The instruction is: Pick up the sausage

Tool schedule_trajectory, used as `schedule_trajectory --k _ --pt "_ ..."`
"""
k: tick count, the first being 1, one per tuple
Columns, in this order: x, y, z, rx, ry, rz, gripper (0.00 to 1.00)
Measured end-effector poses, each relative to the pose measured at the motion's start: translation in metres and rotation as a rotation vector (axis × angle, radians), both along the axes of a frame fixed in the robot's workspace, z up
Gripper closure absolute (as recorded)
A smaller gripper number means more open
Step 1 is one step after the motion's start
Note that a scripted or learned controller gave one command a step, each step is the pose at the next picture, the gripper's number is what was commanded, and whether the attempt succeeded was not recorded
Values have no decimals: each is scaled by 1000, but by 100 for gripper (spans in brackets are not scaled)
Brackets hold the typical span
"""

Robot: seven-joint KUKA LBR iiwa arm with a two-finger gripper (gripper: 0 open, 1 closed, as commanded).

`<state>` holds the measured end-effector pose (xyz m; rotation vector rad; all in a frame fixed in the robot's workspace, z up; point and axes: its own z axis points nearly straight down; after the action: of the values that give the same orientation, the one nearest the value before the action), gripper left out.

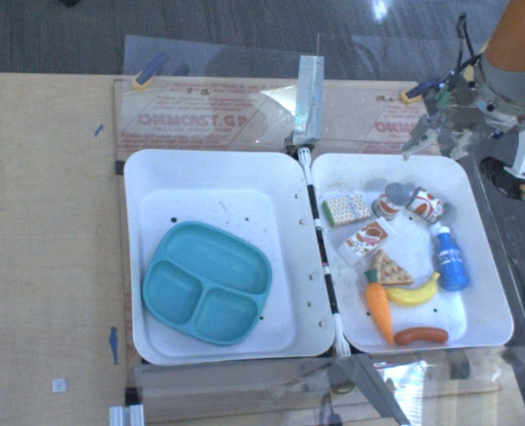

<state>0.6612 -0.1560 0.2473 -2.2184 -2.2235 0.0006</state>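
The sausage [420,335] is a short reddish-brown link lying flat near the front edge of the right bin [489,238]. It rests just right of the tip of an orange carrot [379,311] and below a yellow banana [413,292]. My gripper [437,139] hangs over the bin's far rim at the upper right, well away from the sausage, with its fingers spread open and nothing between them.
The right bin also holds a blue bottle [450,260], a pizza slice [388,269], a small red-and-white packet [367,240], a waffle-like cracker [346,209] and two small cans [404,202]. A teal divided plate [207,282] sits in the left bin [147,185].
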Motion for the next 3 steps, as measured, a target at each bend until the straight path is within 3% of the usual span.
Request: schedule_trajectory --k 1,2,3 --pt "-15 44 -142 -3 -10 63 0" --pt "7 -5 -160 -2 -4 123 0" --pt "6 33 -160 -1 -2 314 0"
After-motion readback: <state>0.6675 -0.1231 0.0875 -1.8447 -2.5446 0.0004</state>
